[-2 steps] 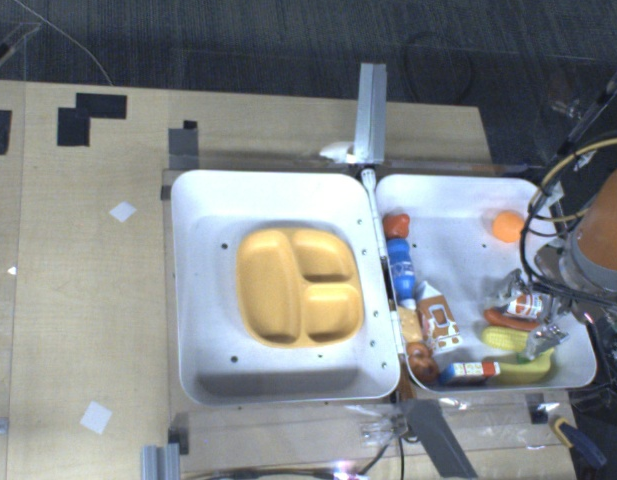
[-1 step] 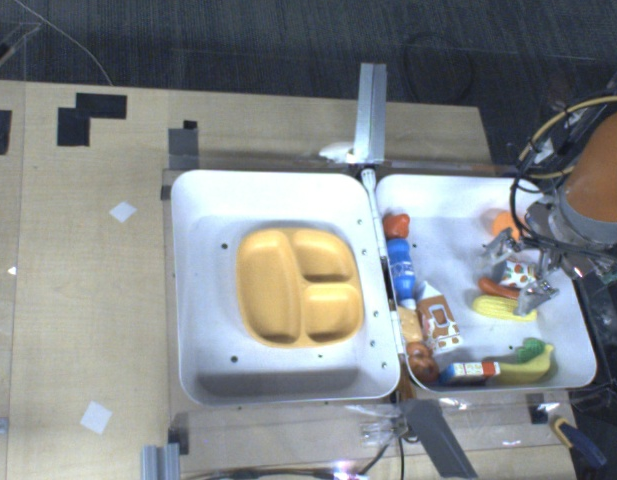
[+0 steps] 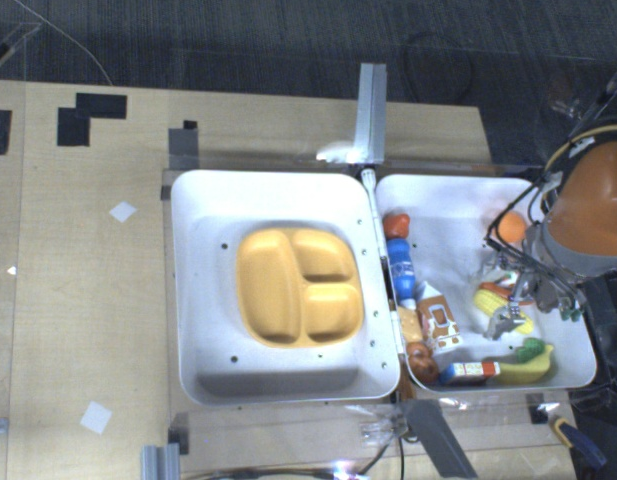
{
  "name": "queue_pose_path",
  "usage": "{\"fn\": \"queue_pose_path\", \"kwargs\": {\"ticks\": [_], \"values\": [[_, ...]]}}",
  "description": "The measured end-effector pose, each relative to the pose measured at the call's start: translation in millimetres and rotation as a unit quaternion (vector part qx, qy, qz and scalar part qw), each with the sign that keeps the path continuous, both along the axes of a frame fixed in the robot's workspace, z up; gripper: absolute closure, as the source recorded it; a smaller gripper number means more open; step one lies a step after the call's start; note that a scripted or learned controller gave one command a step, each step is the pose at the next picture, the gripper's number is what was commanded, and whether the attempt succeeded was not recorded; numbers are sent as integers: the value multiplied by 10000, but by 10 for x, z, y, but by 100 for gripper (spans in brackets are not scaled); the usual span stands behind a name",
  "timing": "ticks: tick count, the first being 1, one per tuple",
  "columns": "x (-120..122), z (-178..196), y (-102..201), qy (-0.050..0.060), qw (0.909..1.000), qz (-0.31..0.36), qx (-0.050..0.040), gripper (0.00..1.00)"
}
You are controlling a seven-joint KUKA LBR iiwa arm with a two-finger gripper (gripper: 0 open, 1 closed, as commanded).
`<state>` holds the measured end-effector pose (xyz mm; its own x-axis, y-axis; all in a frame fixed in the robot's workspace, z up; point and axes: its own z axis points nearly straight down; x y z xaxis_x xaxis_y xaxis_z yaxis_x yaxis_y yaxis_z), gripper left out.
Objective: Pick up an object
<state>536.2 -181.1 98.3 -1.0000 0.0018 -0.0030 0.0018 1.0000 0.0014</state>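
Looking down on the counter (image 3: 78, 298), you see the left bin (image 3: 203, 368) carrying a yellow divided tray (image 3: 296, 286) at its middle. The right bin (image 3: 443, 203) holds the clutter: a blue bottle (image 3: 401, 273) with an orange-red cap along its left wall, a brown-and-white carton (image 3: 438, 323) below it, a banana (image 3: 523, 368) near the front edge beside a small red-labelled tube (image 3: 468, 371), and an orange ball (image 3: 510, 228). No writing is legible. The pincer (image 3: 508, 313) sits low over a yellow item (image 3: 488, 298) right of the bin's middle; you cannot tell its state.
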Motion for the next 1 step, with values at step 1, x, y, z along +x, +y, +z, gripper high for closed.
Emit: {"fn": "queue_pose_path", "kwargs": {"ticks": [1], "values": [[-413,409,-257,-8,9991,-421,-9,0]]}}
